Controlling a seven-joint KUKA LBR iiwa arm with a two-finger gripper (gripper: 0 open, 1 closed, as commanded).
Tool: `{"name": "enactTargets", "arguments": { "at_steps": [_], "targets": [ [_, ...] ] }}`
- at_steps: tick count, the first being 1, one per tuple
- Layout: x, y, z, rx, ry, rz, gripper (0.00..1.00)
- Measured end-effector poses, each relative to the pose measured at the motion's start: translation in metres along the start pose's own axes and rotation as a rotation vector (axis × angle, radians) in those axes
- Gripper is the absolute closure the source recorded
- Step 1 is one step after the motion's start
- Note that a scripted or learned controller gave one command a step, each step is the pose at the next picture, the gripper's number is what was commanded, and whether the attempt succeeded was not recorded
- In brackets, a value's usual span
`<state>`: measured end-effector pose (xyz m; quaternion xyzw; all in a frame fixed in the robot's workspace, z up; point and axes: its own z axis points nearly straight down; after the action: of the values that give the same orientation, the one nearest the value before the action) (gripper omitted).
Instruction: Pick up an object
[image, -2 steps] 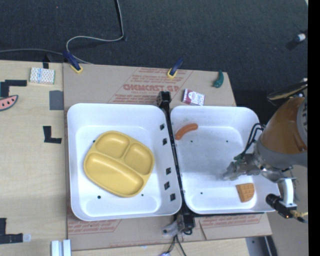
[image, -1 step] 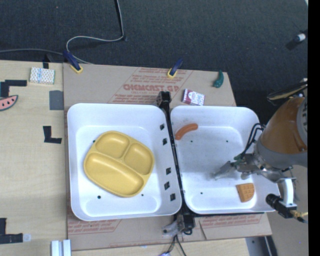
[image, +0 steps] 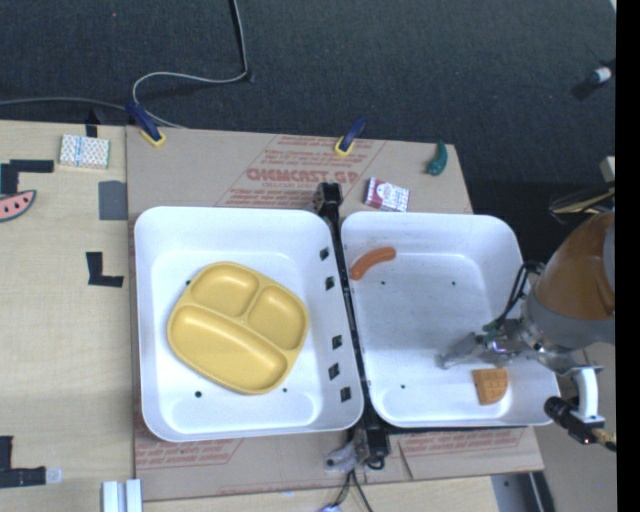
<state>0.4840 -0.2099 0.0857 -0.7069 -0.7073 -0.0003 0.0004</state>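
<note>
My gripper (image: 452, 357) is down in the right bin (image: 430, 232), can't tell its state tbh. Orange cracker (image: 490, 385) sits by the bin's front right corner, sausage (image: 372, 262) near the back left.

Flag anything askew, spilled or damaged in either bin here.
Nothing stands out. The yellow divided plate lies flat in the left bin; the sausage and the tan toast piece lie loose in the right bin, near the gripper.
</note>
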Motion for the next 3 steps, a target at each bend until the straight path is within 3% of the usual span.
{"name": "enactTargets", "arguments": {
  "at_steps": [1,2,3],
  "targets": [
    [-0.0008,0.0004,-0.0099,-0.003,-0.003,0.001,1.0],
    [-0.0008,0.0003,-0.0099,-0.003,-0.003,0.001,0.0],
    [0.0002,0.0005,-0.019,-0.002,-0.001,0.001,1.0]
  ]
}}
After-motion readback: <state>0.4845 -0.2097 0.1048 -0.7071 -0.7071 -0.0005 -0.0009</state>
